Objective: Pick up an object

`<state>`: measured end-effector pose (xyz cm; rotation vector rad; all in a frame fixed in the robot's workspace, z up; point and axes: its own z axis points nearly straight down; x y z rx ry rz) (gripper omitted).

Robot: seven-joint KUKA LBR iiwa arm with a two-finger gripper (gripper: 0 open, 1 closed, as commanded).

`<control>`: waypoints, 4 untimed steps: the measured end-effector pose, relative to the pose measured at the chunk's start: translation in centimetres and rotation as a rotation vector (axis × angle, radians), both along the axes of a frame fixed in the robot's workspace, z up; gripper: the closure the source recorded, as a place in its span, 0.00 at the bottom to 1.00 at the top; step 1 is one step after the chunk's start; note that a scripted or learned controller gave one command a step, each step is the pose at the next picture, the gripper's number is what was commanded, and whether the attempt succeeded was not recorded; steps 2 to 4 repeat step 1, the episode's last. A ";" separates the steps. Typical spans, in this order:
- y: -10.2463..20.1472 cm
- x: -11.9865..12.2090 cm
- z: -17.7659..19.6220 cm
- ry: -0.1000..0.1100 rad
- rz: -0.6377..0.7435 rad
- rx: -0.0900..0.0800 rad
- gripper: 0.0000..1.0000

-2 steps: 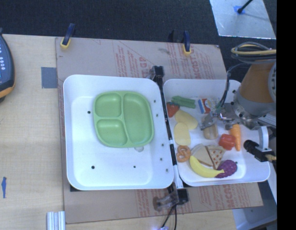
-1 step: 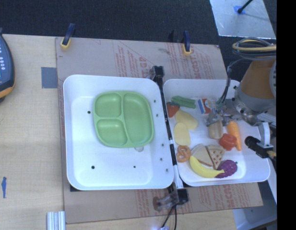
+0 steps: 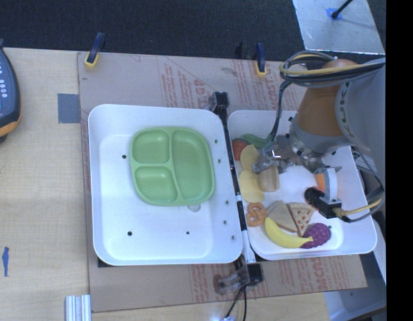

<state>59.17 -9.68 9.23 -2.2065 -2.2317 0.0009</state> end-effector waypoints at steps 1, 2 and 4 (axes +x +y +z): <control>3.8 -3.8 13.8 -0.011 -0.003 0.000 1.00; 3.8 -3.8 13.8 -0.011 -0.003 0.000 1.00; 3.8 -3.8 13.8 -0.011 -0.003 0.000 1.00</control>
